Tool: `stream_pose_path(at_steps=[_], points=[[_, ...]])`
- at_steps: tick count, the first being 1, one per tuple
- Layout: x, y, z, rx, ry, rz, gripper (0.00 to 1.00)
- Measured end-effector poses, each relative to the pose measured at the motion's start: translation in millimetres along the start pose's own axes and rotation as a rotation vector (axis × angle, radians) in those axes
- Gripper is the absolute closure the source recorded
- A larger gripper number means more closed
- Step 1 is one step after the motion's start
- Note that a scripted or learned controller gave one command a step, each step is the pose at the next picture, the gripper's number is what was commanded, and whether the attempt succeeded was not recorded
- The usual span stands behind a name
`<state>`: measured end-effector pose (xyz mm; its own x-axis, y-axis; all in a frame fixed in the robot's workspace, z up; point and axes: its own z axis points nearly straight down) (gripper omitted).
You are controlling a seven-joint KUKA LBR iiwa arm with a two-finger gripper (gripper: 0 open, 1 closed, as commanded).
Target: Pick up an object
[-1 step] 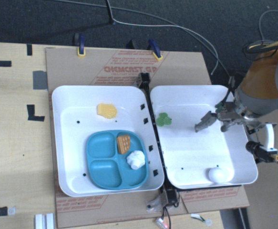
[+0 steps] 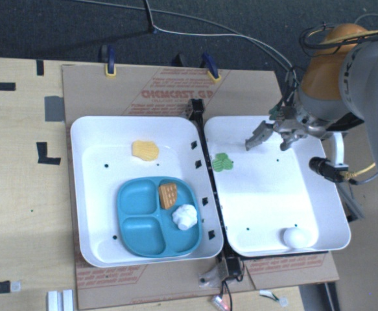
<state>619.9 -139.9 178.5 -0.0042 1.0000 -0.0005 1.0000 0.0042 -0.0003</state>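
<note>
Nothing picked yet. The hand [image 2: 268, 139] hangs over the top of the right bin [image 2: 318, 203], its two fingers [image 2: 253, 139] spread wide, nothing between them. It looks to be above the bin floor, not on it, though height is hard to judge from this slant.

Candidates:
- Green piece [image 2: 222, 162]: right bin, near its left wall, just left and below the hand. Closest target.
- White ball [image 2: 297, 237]: right bin, bottom edge, well apart from the hand.
- Yellow piece [image 2: 145, 150]: left bin [image 2: 88, 193], on the bin floor above the tray.
- Blue tray [image 2: 140, 229]: left bin, three compartments. A brown waffle-like piece [image 2: 168, 195] sits in the upper right compartment; a white lump [image 2: 185, 217] sits lower right, on or by the divider, can't tell exactly.

Status, my read: approach phase at most. No contact with anything, no grasp, no lift. The whole task is left: line up over a target, descend, close, raise.

Likely target is the green piece, given how near it is, but the hand isn't over it; it sits to the right and slightly up. A short move left would be needed before descent.

Risks: the green piece looks small and flat, so the fingers may close over it and miss. It's also close to the bin wall and the black divider [image 2: 205, 167] between bins, so a finger could clip there on the way down.
</note>
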Motion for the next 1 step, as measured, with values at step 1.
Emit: stream_pose_path(at_steps=[1], points=[[64.0,-47.5,-63.6,-0.006,0.001,-0.001,0.00]])
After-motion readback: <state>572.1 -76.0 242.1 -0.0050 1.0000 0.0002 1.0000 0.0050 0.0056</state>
